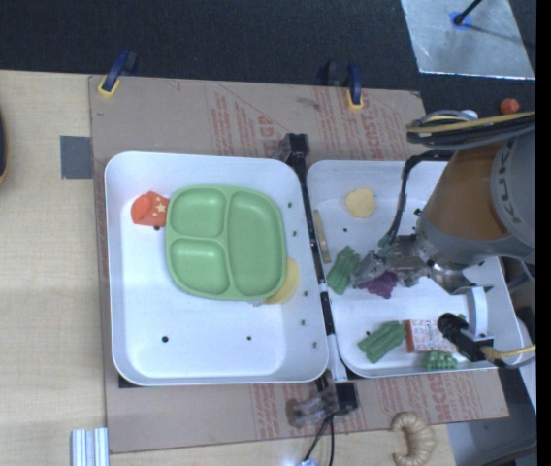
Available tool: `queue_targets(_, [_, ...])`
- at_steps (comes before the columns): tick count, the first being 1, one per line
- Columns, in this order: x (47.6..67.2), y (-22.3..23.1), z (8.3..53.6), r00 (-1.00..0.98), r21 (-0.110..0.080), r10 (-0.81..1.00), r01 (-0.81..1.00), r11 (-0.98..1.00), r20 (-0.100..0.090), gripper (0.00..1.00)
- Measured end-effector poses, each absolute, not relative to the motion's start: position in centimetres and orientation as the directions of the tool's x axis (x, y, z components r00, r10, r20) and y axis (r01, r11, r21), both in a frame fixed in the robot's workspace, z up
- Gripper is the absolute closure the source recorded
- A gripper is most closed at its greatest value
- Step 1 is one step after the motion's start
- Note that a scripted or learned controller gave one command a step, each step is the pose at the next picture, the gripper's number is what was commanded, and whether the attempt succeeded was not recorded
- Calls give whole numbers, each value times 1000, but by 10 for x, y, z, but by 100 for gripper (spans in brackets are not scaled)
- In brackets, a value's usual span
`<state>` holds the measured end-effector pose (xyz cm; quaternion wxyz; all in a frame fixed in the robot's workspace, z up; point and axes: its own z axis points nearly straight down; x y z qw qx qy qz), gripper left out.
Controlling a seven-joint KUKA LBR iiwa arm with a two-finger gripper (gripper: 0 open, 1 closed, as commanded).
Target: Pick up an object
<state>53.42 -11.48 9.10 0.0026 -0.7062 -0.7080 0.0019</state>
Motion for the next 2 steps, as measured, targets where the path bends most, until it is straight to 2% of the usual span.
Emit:
queue_targets(1, [536,-117,103,-2,-3,1000,1000,2,-2,100])
queue_targets(2, [536,-117,103,-4,-3,1000,1000,4,-2,0])
